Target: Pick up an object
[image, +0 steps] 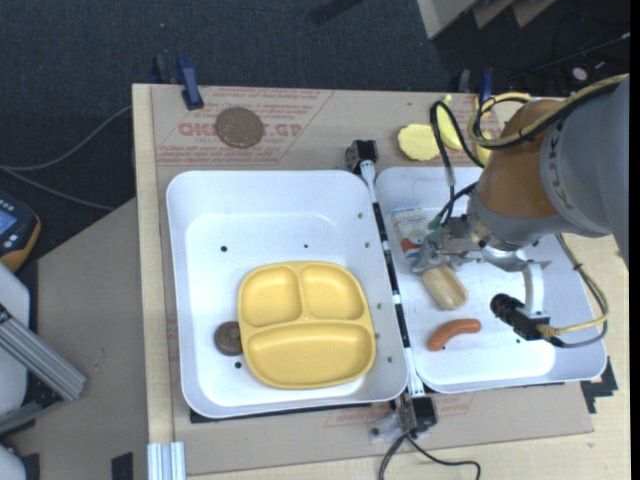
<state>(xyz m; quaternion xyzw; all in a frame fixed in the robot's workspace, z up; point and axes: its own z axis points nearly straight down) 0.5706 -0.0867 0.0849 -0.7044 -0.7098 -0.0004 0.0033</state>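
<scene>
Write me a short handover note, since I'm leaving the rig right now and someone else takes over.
Gripper: low in the right bin, above the tan bread-like piece; finger state unclear, nothing visibly held.
Right bin also holds a sausage and a small packet.
Left bin: yellow divided plate, brown round piece beside it.
Done: no pick visible.
Left: grasp and lift one object.

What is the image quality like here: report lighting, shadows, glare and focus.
Camera view: even, soft overhead light; faint shadows under the yellow tray and the arm's wrist; mild glare on the left bin wall; the hot dog and the bread roll read sharp enough, while the clutter around the gripper is too muddled to resolve.
</scene>
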